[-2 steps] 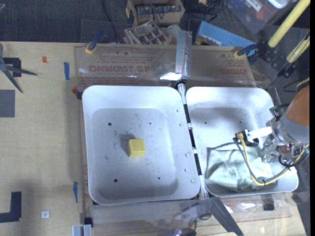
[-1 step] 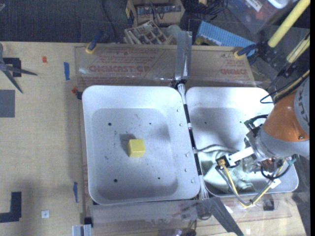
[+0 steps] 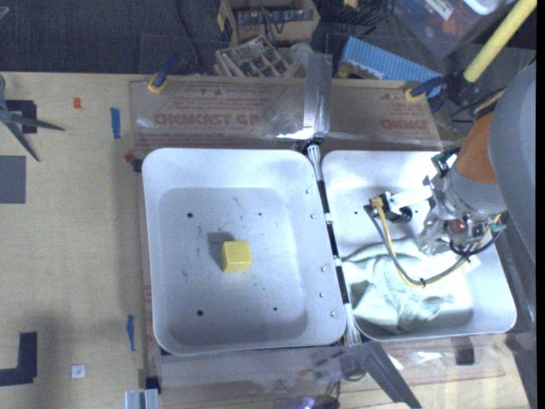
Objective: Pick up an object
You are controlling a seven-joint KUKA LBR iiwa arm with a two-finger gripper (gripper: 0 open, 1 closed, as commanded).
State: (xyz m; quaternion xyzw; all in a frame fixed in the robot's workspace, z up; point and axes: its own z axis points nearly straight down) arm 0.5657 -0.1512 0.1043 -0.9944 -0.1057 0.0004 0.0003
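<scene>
Yellow block point(image 3: 237, 256) sits alone, mid left bin point(image 3: 170, 194). We see hand point(image 3: 438, 237) over right bin point(image 3: 358, 186), above pale cloth point(image 3: 400, 301); grip state — can't tell.

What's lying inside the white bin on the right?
The right white bin holds a crumpled pale cloth, with the arm's gripper above it. Whatever lies beneath the cloth is covered.

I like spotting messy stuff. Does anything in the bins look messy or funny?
Yes. A crumpled pale cloth lies bunched in the right bin, under the arm's yellow cable. The yellow block sits neatly in the left bin.
</scene>
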